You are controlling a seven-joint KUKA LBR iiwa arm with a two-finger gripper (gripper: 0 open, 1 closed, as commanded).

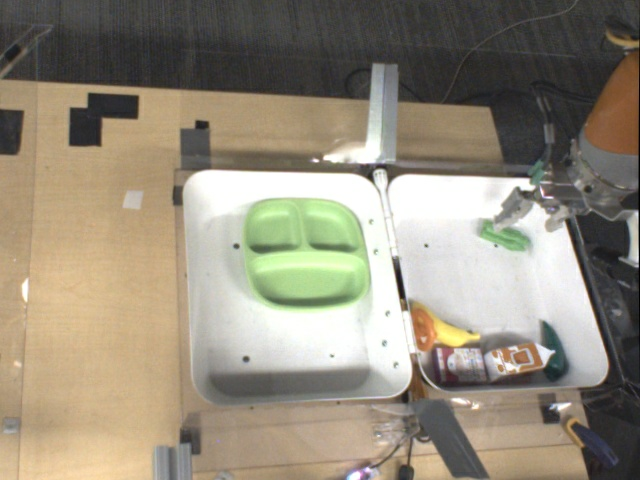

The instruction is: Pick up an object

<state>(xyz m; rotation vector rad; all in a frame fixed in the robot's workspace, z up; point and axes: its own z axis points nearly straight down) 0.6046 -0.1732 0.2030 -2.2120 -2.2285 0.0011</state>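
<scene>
My gripper (532,213) hangs over the back right part of the right bin (440,208), with the arm reaching in from the right. Its two fingers stand apart, open, with nothing between them. A small light-green object (503,236) lies on the bin floor just below and left of the left fingertip (508,211). Along the bin's front wall lie a yellow and orange toy fruit (443,331), a dark bottle with an orange and white label (495,360) and a dark green object (553,348).
A green divided plate (303,251) rests in the left bin (215,298). A metal post (384,108) stands behind the rims where the two bins meet. Wooden bench surface stretches to the left.
</scene>
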